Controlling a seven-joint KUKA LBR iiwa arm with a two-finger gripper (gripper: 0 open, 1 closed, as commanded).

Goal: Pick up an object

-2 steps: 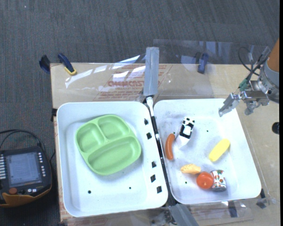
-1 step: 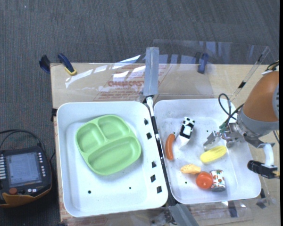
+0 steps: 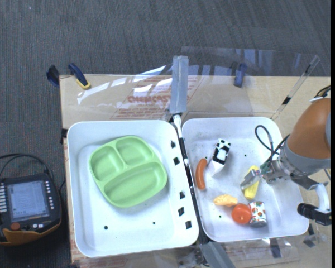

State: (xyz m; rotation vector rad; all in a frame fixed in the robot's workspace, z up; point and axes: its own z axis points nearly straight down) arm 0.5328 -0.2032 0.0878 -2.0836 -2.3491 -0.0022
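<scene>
Two white bins sit side by side on the bench. The left bin [image 3: 81, 216] has a green divided plate [image 3: 128, 171] in it, lying toward its upper half. The right bin [image 3: 234, 127] is where all the small stuff is.

The arm [image 3: 310, 135] comes in from the right, and the gripper [image 3: 255, 176] is down low inside the right bin, toward its right side. Its tip is right at a yellow piece [image 3: 251, 187], touching it or just above it. Honestly I can't tell how the pincer stands, whether it's spread, clamped or actually grasping that yellow thing. It's too small and cluttered there.

Other things in the right bin:
- A black and white toy [image 3: 221, 152] sits near the middle top.
- An orange sausage-shaped thing [image 3: 201, 173] lies close to the left wall.
- A yellow-orange chunk [image 3: 225, 200] is lower down.
- A red-orange ball [image 3: 240, 213] sits just beside a small printed can [image 3: 258, 213], near the bottom edge.

A black cable [image 3: 264, 138] loops up behind the gripper.

Room-wise, the top right corner and the bottom left of the right bin are bare. So is the stretch between the sausage and the yellow piece. The ball and can are tight against each other and near the front wall. A teach pendant [image 3: 25, 207] sits off to the left on the floor.
</scene>
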